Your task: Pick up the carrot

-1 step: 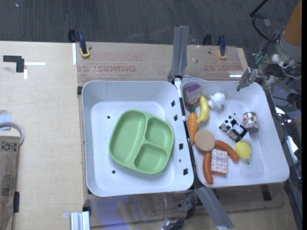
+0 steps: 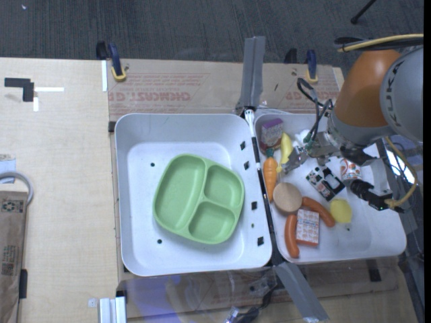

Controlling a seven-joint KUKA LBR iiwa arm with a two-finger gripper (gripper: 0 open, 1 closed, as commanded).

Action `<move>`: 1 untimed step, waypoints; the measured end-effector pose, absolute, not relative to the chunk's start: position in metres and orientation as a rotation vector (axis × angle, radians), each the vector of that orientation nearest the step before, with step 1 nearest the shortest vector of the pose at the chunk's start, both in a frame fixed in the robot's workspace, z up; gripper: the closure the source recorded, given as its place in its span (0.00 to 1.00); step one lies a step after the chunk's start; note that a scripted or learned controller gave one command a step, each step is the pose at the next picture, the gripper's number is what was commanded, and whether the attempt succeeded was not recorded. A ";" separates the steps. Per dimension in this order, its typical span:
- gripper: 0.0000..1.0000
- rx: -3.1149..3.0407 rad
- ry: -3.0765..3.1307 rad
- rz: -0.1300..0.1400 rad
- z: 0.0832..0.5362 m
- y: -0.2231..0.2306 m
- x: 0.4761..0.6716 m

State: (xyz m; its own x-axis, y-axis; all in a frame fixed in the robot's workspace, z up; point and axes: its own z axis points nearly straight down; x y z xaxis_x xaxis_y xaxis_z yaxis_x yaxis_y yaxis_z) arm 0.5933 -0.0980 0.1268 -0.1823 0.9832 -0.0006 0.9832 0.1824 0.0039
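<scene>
Cardboard (image 2: 176,94) behind bins bears reversed "CHEMCAT" print. Gripper (image 2: 293,159), fingers spread, holds nothing, just right of carrot (image 2: 270,176) in right bin (image 2: 377,242). Green plate (image 2: 199,198) in left bin (image 2: 138,180).

carrot (image 2: 270,174) in right bin (image 2: 377,247) | green plate (image 2: 199,198) left bin (image 2: 135,140)

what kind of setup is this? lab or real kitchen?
Likely a robot lab bench, not a kitchen: two white bins clamped to a board, toy food like the carrot, and a KUKA arm reaching in.
</scene>
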 end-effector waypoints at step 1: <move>0.00 1.824 2.495 0.035 0.111 -0.101 0.554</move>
State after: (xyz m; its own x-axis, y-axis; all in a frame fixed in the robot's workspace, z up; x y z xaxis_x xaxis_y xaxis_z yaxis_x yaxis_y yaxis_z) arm 0.5535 -0.1015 0.1112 -0.3029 0.9526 -0.0277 0.9515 0.3039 0.0486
